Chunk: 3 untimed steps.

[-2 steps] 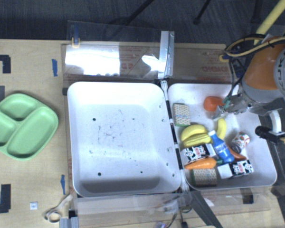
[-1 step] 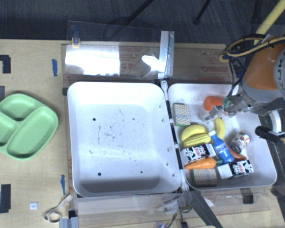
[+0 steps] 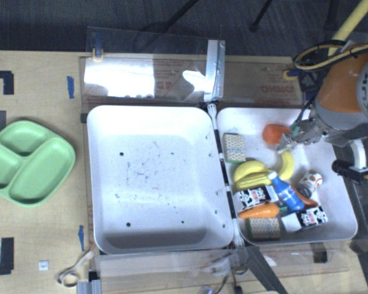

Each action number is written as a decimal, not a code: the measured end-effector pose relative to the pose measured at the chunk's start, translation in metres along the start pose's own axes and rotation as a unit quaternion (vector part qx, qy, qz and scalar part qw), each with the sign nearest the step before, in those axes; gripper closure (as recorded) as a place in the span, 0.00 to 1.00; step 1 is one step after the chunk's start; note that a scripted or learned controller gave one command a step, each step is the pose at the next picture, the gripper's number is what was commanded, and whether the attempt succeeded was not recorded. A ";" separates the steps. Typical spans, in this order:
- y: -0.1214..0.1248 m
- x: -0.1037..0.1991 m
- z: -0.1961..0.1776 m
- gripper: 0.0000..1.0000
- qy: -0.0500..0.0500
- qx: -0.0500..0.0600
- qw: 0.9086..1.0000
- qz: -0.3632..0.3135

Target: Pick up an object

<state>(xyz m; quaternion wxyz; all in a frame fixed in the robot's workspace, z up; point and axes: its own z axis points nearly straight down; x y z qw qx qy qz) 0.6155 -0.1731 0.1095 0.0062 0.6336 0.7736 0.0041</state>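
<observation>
A KUKA arm's pincer point(image 3: 292, 138) is pictured low over the right-hand bin point(image 3: 349, 225), its tip poised among a crowded heap of toy groceries. Whether the pincer is released or clenched cannot be told from this slanting overhead view, and nothing is seen to be grasped.

An orange, rounded item point(image 3: 274, 133) lies just beside the tip, on the side away from the arm, while a single small banana point(image 3: 286, 164) rests directly beneath and nearer the camera. Further out on that same near side, a banana bunch point(image 3: 251, 173), a blue bottle point(image 3: 286, 195), a carrot point(image 3: 259, 211) and cow-patterned cartons point(image 3: 255, 196) are packed tightly together. The left-hand bin point(image 3: 153, 176) is well apart, beyond the divider.

The step in hand is judged to be the closing approach on a chosen object. It is best done by one isolated target being favoured, probably the orange item or the lone banana, since both sit clear of the tighter pile. The tip should be centred over the target's narrow width before any closing is attempted, and the lift should be taken straight up so that neighbours are not dragged.
</observation>
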 end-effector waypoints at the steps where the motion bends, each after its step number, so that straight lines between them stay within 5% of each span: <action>1: -0.061 0.002 0.018 1.00 0.000 0.001 0.981 0.196; 2: -0.012 -0.029 -0.104 1.00 0.000 0.007 0.979 0.204; 3: 0.056 0.007 -0.115 1.00 0.000 0.007 0.978 0.208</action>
